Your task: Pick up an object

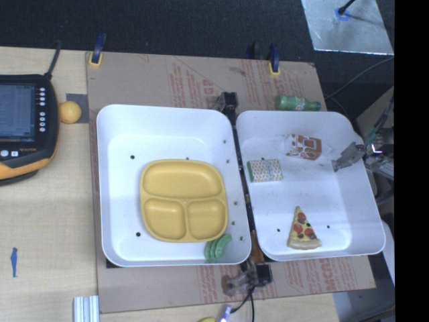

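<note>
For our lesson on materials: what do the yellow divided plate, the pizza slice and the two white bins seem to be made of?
Yellow divided plate: probably moulded plastic, matte, with rounded compartment ridges and one even colour.
Pizza slice: looks like a toy, plastic or rubber; flat painted toppings, too small to be sure.
White bins: likely thin plastic, smooth, with slight sheen and rolled rims.

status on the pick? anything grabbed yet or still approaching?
Done: nothing lifted. The pizza slice, the green-patterned packet and the orange-and-white packet all lie flat on the right bin floor. In hand: nothing visible; the gripper sits at that bin's right edge, apart from every item. Left: reach in, close on one object, lift. The yellow divided tray lies in the left bin.
</note>
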